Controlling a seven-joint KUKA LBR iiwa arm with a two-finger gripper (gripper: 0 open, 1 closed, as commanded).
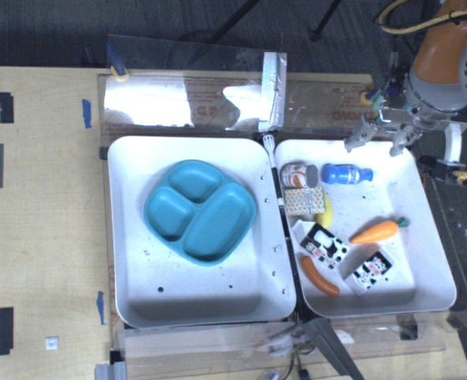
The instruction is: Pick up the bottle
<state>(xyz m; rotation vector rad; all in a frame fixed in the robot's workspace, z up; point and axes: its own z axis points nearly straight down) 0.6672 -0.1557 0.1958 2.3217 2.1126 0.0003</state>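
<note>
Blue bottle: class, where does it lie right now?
The blue bottle lies on its side near the far edge of the right bin, just right of the can.

Open fingers (378,137) hover above the blue bottle (346,174) — apart.

- We log a blue bottle (346,174), white cap.
- We log a teal divided plate (199,210).
- We log an orange carrot (376,231), green top.
- We log white bins (130,212).
</note>
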